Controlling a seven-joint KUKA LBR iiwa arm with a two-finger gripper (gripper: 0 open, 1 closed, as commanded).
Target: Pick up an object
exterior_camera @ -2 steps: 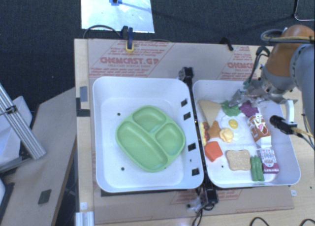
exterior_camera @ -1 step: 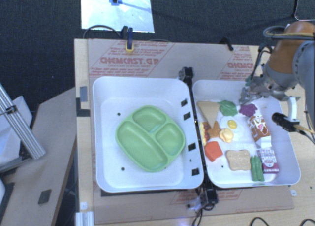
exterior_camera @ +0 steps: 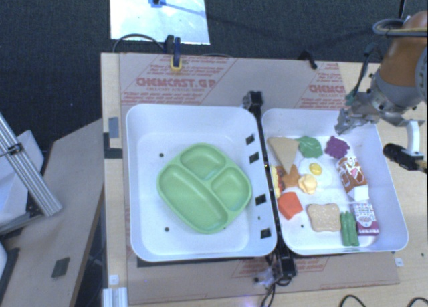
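1. While the gripper (exterior_camera: 349,122) hangs at the far right corner of the right bin (exterior_camera: 394,229), its tip is small and dark against the rim, and I cannot tell how it is set; nothing shows in it, so I judge the pick as not yet made.
2. Just below and a little left of the tip lies the purple grape bunch (exterior_camera: 337,146) — the nearest thing to it, and apart from it as far as the view shows.
3. Further left of that sits the green leafy piece (exterior_camera: 309,145), with the tan wedge (exterior_camera: 283,150) beyond it toward the bin's left wall.
4. Below the grapes lie the fried egg (exterior_camera: 313,167) and a red-and-white packet (exterior_camera: 350,173); further down come the yellow lump (exterior_camera: 307,183), the orange star (exterior_camera: 291,177), the red-orange block (exterior_camera: 289,205), the toast slice (exterior_camera: 324,217), the green bean pod (exterior_camera: 348,228) and a small carton (exterior_camera: 364,218).
5. Well away to the left, the left bin (exterior_camera: 144,135) holds only a green divided plate (exterior_camera: 204,187).
6. Progress, as I judge it — early: the arm is over the bin's corner, every object rests on the bin floor, and the descent, the grasp and the lift are all left to do.
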